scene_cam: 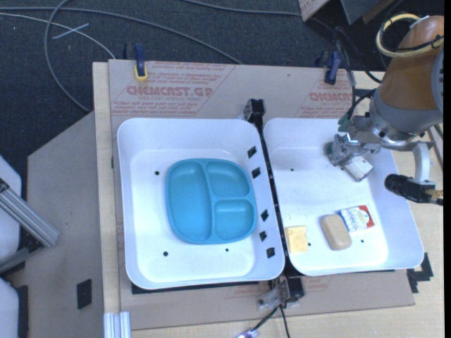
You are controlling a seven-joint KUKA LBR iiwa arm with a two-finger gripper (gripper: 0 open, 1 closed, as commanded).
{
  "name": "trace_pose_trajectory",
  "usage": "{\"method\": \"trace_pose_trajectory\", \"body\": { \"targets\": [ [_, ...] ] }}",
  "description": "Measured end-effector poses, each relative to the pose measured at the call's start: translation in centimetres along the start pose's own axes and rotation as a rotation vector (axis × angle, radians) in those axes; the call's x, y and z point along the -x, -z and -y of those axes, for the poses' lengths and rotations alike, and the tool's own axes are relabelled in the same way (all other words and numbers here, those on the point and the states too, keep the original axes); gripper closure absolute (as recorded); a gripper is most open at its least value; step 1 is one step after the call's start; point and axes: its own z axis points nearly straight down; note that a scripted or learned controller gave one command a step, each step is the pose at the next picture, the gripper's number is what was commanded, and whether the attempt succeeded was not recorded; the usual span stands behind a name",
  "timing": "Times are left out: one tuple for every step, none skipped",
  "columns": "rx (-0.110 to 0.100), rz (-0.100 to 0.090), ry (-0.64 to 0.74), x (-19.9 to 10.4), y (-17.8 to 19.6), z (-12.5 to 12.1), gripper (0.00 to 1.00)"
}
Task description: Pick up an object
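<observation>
Objects lie low in the right bin (pixel 394 255): a tan soap-like bar (pixel 336 232), a small packet (pixel 357 218), a yellow sponge (pixel 297 239). The gripper (pixel 345 153) hangs near the frame's upper right; whether its jaws are open I cannot tell. Centre squarely over the bar before descending.

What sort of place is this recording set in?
Probably a robotics lab bench: two white bins clamped to a board, a grey-and-orange arm reaching in, and loose cables across dark carpet.

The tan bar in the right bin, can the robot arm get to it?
Probably yes. The tan bar lies in the right bin, where the gripper hangs, with bare floor between them. A packet lies close beside it, which might crowd a grab.
</observation>
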Motion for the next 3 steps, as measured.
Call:
{"method": "trace_pose_trajectory", "body": {
  "targets": [
    [0.000, -0.001, 0.004, -5.1, 0.4, -0.6, 1.00],
    [0.002, -0.002, 0.005, -10.0, 1.1, -3.4, 1.00],
    [0.001, 0.000, 0.003, -14.5, 0.3, -5.1, 1.00]
  ]
}}
